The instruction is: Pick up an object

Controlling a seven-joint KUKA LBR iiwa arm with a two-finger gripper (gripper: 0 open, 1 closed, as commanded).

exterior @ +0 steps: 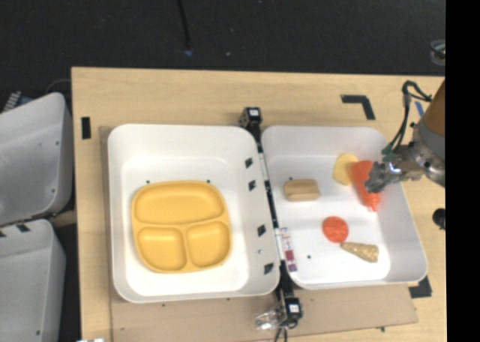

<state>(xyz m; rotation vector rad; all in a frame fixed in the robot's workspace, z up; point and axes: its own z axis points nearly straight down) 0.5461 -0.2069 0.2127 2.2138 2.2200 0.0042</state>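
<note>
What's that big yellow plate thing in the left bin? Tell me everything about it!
The yellow tray looks like smooth plastic, a rounded square with three compartments: one wide section across the top and two smaller ones below. It lies flat, right side up, on the floor of the left bin, a bit left of centre. Nothing sits in it and nothing else touches it. The gripper is over in the right bin.

Grey arm (429, 138) entering from the right edge, orange band above the wrist, wrist angled down and leftward, gripper (382, 174) low at the right side of the view
</note>
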